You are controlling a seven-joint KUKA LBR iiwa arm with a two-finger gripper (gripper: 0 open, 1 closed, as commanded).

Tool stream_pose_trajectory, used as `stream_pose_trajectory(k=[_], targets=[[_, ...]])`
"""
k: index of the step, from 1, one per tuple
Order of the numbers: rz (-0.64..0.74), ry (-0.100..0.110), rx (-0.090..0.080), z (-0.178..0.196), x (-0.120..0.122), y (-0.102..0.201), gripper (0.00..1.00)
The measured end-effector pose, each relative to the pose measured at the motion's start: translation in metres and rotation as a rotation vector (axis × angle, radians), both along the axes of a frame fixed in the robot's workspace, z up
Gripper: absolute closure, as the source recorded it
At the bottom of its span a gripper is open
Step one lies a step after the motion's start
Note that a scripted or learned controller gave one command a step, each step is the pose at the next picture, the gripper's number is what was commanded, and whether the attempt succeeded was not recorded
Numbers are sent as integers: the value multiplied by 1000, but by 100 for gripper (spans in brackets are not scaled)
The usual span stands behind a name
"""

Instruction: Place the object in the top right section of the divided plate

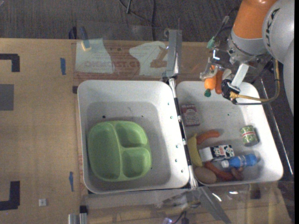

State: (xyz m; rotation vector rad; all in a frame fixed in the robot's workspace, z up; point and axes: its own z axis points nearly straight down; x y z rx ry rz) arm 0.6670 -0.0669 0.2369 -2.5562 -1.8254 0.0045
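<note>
- The fingers (207,75) hung over the far left corner of the right bin (264,125), below the grey arm (261,22) that reached in from the right
- They were closed on an orange carrot (210,83); its green tip pointed down and it was clear of the bin floor
- A second orange-red piece showed just to the right of the carrot, and I could not tell what it was
- The green divided plate (99,171) lay flat in the left bin (121,84), towards its near left part, well apart from the carrot
- The plate's top right section (134,134) had nothing in it, and neither did the large left section or the bottom right one
- In the right bin a small brown packet (190,115) lay near the left wall
- Nearer the camera an orange sausage (208,136) lay at a slant, just beyond a black and white carton (216,152)
- A yellow banana (194,151) ran along the left wall beside the carton
- A blue bottle (240,161) lay on its side to the right of the carton
- A green can (249,135) stood by the right wall, apart from the rest
- A brown potato (204,174) sat in the near left corner, touching a reddish sausage (223,172) that lay beside it
- Both bins rested on the pale brown worktop (37,125), which carried strips of blue tape (62,65) and black marks at its left edge
</note>
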Motion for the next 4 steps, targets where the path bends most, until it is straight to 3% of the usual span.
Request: stream_pose_trajectory(k=[1,2,3,4], targets=[[123,0,2,-26,-81,69,100],[551,0,4,-53,-116,105,100],[216,1,2,-53,-141,159,100],[465,3,3,-91,-189,189,100]])
